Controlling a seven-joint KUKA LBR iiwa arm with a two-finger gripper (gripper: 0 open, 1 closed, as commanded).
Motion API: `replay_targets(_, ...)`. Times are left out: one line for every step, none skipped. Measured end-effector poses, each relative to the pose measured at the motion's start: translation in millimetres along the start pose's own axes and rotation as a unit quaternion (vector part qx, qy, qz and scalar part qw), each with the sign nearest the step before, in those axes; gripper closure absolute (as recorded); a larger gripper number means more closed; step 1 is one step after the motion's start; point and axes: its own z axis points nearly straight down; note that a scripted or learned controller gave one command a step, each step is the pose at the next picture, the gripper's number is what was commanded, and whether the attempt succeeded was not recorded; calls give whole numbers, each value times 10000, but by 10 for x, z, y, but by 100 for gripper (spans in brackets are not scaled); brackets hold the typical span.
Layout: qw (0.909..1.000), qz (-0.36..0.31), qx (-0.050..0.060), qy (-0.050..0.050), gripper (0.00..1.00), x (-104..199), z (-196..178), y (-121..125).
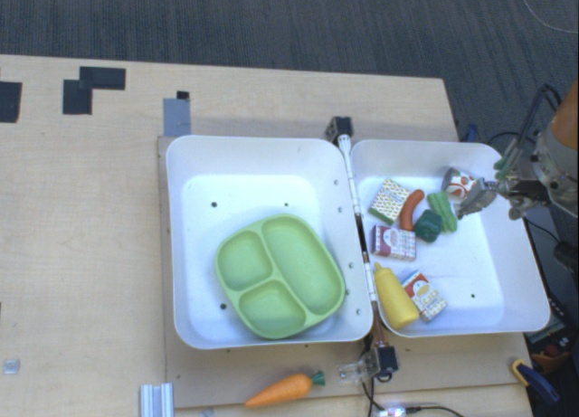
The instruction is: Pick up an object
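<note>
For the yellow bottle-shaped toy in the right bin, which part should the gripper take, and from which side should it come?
Probably the wide lower body of the yellow bottle-shaped toy, coming straight down from above. It lies flat, its long axis running from its narrow top down toward the near wall of the right white bin. Closing across its width looks best, though the small red and white carton lies close beside it.

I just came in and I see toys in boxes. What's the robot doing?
A robot arm reaches from the right over the right bin, which holds toy food: a yellow bottle, a red sausage and small boxes. Its gripper sits by the green toys, with nothing clearly held. The left bin holds a green divided plate. A toy carrot lies on the bench.
</note>
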Motion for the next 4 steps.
replay_targets(10000, 13, 13, 1, 0, -376, 1174, 283)
replay_targets(10000, 16, -22, -6, 0, -129, 1754, 103)
replay_targets(10000, 10, -55, -14, 100, -128, 1635, 126)
replay_targets(10000, 8, -53, -13, 0, -127, 1636, 125)
